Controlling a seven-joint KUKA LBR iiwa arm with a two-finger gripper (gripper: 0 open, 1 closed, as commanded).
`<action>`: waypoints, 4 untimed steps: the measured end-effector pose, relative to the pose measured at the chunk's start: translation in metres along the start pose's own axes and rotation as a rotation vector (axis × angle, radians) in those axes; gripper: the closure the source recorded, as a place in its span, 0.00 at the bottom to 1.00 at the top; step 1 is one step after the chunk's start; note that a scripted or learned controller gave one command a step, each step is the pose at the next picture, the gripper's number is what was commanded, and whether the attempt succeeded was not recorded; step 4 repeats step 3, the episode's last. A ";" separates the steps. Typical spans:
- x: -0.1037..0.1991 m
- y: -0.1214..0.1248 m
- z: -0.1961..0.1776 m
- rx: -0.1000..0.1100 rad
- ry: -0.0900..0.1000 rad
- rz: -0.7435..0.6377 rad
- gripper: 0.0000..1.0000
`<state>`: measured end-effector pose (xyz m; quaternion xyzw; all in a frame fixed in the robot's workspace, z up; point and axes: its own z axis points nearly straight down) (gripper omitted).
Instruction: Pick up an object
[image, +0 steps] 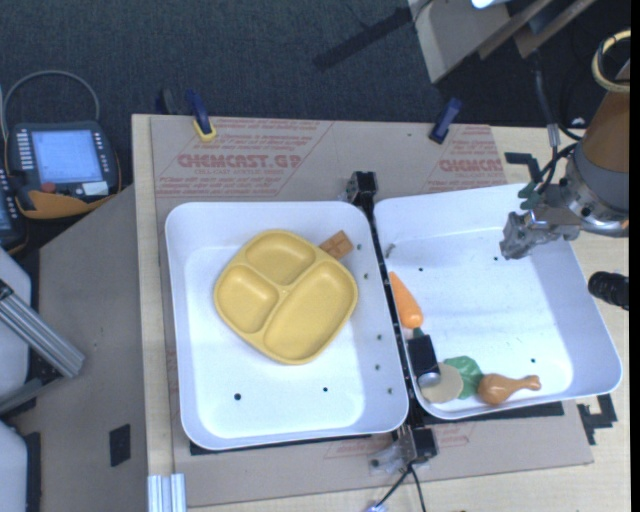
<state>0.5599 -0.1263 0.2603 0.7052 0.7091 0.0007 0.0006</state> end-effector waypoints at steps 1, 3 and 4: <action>0.054 0.010 -0.002 -0.001 0.000 0.000 1.00; 0.167 0.027 0.016 0.000 0.001 -0.001 1.00; 0.167 0.027 0.016 0.000 0.001 -0.001 1.00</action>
